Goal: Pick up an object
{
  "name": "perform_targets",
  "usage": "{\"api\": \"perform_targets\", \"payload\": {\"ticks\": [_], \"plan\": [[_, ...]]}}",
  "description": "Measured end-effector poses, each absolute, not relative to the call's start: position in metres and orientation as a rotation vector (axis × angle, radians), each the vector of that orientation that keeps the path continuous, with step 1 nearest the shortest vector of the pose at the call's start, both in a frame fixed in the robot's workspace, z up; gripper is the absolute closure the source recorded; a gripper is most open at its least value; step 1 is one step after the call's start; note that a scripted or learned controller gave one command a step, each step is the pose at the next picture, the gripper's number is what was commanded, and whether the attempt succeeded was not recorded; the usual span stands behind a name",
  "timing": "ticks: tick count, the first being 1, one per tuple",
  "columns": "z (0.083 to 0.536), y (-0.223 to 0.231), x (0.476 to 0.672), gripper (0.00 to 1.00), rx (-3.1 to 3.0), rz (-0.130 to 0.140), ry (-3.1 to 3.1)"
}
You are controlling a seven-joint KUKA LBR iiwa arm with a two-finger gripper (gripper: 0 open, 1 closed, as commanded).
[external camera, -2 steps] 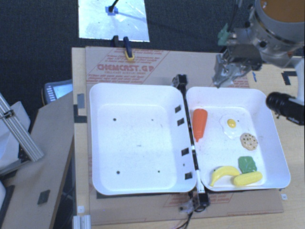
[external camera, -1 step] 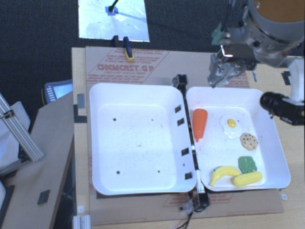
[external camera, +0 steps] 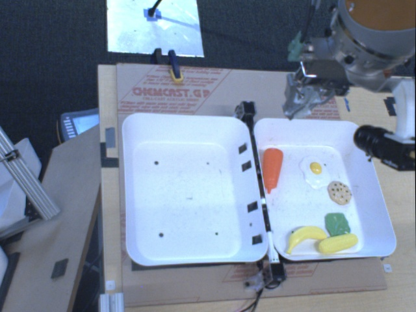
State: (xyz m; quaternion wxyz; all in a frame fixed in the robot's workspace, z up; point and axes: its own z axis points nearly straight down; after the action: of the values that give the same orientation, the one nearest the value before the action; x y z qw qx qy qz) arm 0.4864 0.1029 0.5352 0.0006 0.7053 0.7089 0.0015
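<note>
- Seen from above at a slant, two shallow white bins sit side by side on a bench: the left bin (external camera: 140, 142) and the right bin (external camera: 377, 207).
- Six toy foods lie in the right bin (all apart from the gripper):
- One orange carrot (external camera: 272, 169), near the bin's left wall.
- One fried egg (external camera: 315, 171), right of the carrot.
- One round cookie (external camera: 338, 192), just below the egg.
- One green piece (external camera: 337, 223), shape unclear, perhaps a leafy vegetable.
- Two yellow items: a banana (external camera: 304, 236) and a longer yellow piece (external camera: 338, 243), touching.
- One gripper (external camera: 300, 106) hangs above the right bin's far edge; whether its fingers are spread or closed cannot be told, and nothing visible sits between them.
</note>
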Motion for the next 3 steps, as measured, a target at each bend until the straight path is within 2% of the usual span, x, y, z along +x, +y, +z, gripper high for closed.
{"api": "perform_targets", "payload": {"ticks": [3], "plan": [[0.544, 0.123, 0.487, 1.0, 2.213, 0.008, 2.226]]}}
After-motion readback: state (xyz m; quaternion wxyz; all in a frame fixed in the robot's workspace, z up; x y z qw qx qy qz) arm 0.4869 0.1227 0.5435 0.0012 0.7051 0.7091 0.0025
